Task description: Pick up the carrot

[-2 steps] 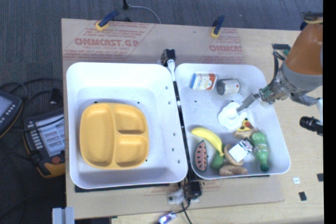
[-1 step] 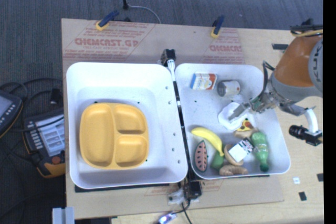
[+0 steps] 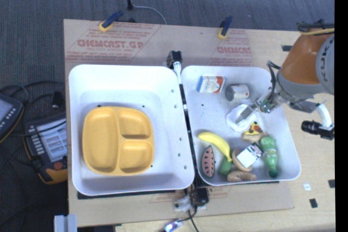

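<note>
Gripper is seen at right bin's upper right, above a white cup; finger state cannot be told.

What looks like the carrot is a tan, lumpy piece lying flat. It rests against the front wall of the right bin.

Yellow divided plate, yellow banana, green bottle (white bins), red-and-green watermelon slice
</note>
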`<state>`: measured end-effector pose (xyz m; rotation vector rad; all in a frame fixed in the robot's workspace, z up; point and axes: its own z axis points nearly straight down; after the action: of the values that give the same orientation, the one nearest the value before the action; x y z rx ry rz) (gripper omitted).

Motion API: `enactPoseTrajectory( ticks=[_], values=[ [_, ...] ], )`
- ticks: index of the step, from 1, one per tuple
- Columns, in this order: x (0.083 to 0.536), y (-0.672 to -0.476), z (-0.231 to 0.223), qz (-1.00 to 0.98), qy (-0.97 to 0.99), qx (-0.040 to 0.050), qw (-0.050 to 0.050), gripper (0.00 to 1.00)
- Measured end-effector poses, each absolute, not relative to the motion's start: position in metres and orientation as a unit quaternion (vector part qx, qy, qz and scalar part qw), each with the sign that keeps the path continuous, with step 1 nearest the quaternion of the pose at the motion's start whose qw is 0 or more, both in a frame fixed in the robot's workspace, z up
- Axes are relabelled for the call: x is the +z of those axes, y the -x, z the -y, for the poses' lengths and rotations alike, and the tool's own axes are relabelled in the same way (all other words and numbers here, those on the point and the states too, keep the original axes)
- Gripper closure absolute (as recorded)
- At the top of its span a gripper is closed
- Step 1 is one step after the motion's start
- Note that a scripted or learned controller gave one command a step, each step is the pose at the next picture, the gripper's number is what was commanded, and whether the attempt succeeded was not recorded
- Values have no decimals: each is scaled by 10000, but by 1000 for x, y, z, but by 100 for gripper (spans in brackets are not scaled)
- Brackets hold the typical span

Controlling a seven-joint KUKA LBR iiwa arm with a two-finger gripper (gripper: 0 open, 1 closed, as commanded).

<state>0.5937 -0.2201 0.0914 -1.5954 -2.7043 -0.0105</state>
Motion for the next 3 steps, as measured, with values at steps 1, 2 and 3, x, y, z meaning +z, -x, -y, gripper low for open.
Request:
enactPoseTrajectory(
  ticks=[1, 2, 3],
  values=[
    [91, -590, 220, 8801, 4748, -27, -75, 0],
    [91, -594, 214, 9218, 3877, -5, -80, 0],
    [90, -629, 224, 9375, 3478, -1, -38, 0]
  ],
)
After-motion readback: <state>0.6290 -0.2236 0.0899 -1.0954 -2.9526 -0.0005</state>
